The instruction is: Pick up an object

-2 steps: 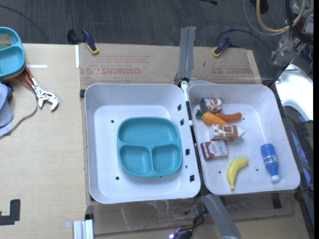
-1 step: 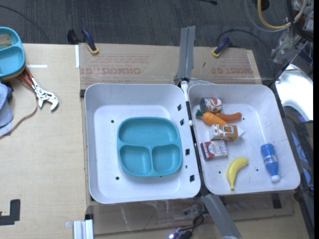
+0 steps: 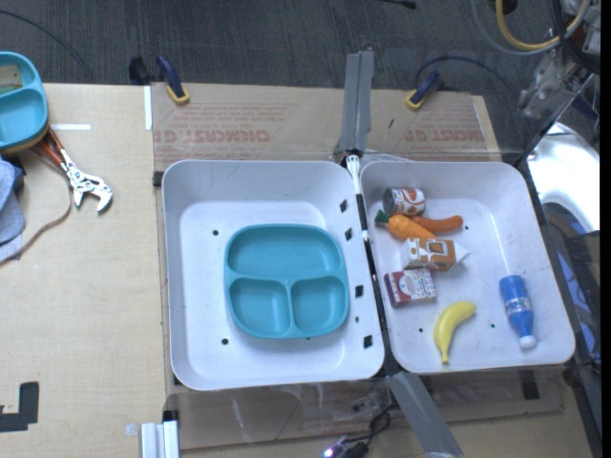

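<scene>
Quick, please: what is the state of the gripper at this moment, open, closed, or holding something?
Gripper: its state cannot be told from the camera view. The banana and blue bottle lie loose in the right bin.

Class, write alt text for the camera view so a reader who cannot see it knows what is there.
Two shallow white bins sit side by side on a bench: the left bin holds a teal divided tray, the right bin a banana, blue bottle, toy carrot, small can and two small cartons.
</scene>
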You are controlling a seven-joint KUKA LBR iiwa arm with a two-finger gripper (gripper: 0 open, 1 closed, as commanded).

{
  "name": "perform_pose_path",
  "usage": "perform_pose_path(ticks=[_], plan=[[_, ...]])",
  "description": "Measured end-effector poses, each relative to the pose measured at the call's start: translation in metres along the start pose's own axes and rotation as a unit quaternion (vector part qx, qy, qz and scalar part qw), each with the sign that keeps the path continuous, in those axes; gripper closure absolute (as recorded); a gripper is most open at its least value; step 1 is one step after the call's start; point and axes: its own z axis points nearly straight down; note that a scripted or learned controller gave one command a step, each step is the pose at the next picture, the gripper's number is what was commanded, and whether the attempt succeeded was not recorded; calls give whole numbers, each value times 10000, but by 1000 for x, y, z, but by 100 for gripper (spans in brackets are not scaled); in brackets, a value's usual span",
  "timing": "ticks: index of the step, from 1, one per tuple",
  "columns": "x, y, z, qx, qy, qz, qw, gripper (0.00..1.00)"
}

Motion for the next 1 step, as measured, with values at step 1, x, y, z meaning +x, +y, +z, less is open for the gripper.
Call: perform_pose_path(ticks=[1], plan=[[1, -1, -7, 45, -13, 11, 10000, 100]])
